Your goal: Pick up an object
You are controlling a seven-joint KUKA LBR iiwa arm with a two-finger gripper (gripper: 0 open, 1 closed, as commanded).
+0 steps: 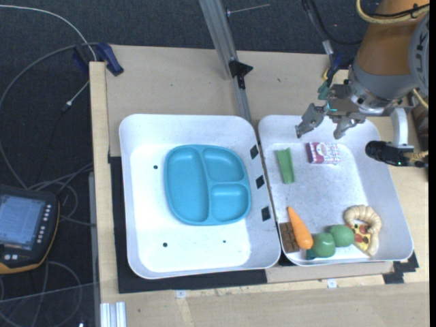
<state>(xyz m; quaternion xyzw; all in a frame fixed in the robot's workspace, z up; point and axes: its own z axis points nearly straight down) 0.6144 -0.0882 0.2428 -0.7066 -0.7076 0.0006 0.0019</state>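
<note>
Fixed overhead camera, slanted (both bins [197, 131] framed)

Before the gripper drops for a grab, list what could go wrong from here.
1. The open gripper hangs over the right bin's back rim, off to one side of the small purple-and-white carton; a straight descent may close on nothing.
2. The carrot, green ball and other toys crowd the front corner; a grab there could nudge neighbours or catch two.
</note>
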